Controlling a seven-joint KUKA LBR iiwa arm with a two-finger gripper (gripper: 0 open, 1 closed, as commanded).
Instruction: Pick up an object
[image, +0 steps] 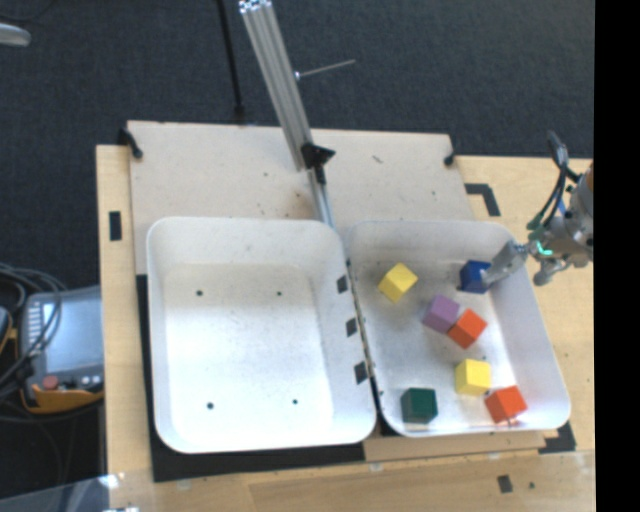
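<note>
The gripper (503, 262) is reaching in from the right over the upper right corner of the right bin (535, 340), its grey fingers slanting down toward the blue cube (474, 276). The cube is lying right at the fingertips, close against the bin's right wall, and whether it is sitting between the fingers or only beside them cannot be told; nor is it clear whether the gripper is open or closed. Seven cubes are resting in the right bin: one blue, two yellow, two orange, one purple and one dark green. One yellow cube (397, 282) is lying left of the blue one, well apart from it. The purple cube (440, 314) and an orange cube (467, 328) are touching each other in the middle. The second yellow cube (473, 376) and the second orange cube (505, 404) are sitting near the lower right corner, and the green cube (419, 405) is sitting by the lower left wall. The left bin (165, 300) is offering open white floor, and a metal rail (283, 95) is slanting down toward the seam between the bins.
</note>
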